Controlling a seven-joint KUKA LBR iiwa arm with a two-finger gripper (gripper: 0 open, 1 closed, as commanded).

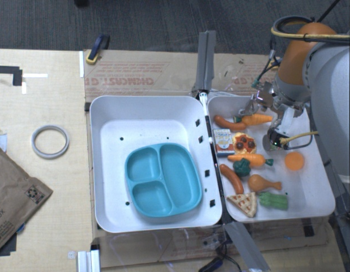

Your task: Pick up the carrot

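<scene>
1. The carrot (pixel 258 118) lay at the far end of the right bin (pixel 308 192). The gripper (pixel 260 105) hung right over it. I could not tell how far open the claw was, nor whether it had hold of anything.
2. A sausage (pixel 228 123) lay just left of the carrot, close to its green end. A grasp that landed too far left could have caught the sausage or shoved both aside.
3. A second carrot-like piece (pixel 250 159) lay nearer, mid-bin, beside some broccoli (pixel 241 166) and a pizza disc (pixel 244 143). With two orange shapes alike, the program might have gone for the wrong one.
4. The carrot looked smooth and tapered, so a pinch away from its thick middle would probably have let it squirt out or swing on the lift.
5. The bin's far wall stood near the carrot. A slanted descent risked clipping that wall, or pressing the carrot against it rather than closing round it.
</scene>
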